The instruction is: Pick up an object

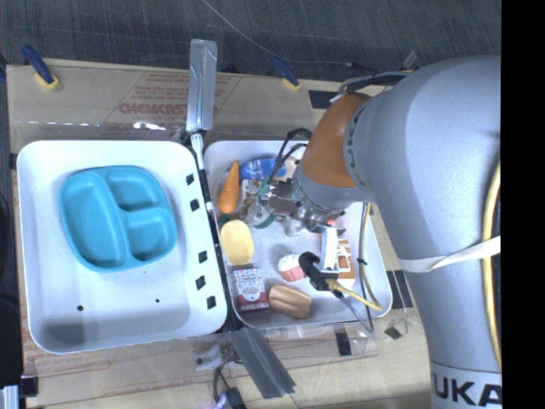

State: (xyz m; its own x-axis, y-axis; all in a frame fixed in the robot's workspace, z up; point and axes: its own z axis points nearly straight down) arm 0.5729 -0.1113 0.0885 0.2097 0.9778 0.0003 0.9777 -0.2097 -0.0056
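Camera view is showing my gripper [271,201] hanging low over the right bin [375,301], its state hidden; I cannot tell. I am judging the carrot [228,190] the nearest pick: it is lying just left of my gripper, long axis running near to far.

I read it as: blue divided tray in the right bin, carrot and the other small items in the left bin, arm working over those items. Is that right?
The bins are swapped. The camera view shows the blue divided tray in the left bin and the carrot with the other small items in the right bin. The arm does work over those items.
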